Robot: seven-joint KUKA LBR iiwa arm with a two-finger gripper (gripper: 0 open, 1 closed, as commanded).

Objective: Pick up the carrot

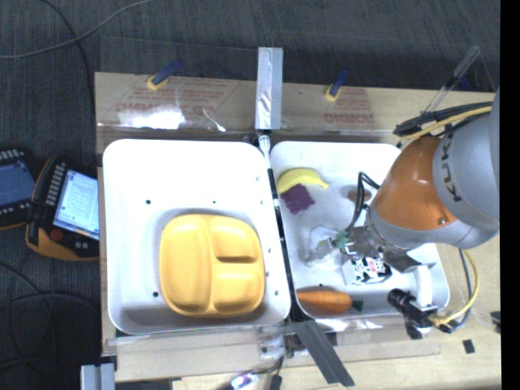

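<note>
Against the near wall of the right bin, close to the divider it shares with the left bin, lies the carrot. Its long axis runs roughly parallel to that near wall, leafy end apparently toward the bin's outer side, though that detail is small. From the fixed overhead camera, the arm comes in over the right bin's far outer corner, orange band over the bin's middle. The gripper hangs below the wrist, over the bin floor and farther from the near wall than the carrot; nothing sits between its tips that I can make out, and whether those tips are apart or together cannot be told from this angle. Judgement: the carrot lies toward the near wall and toward the divider from the gripper, near but not touching, so the approach likely needs a short shift that way, with the closing direction set across the carrot's length. Elsewhere in the right bin, by its far wall, a banana rests beside a purple object. A yellow sectioned tray occupies the left bin.
</note>
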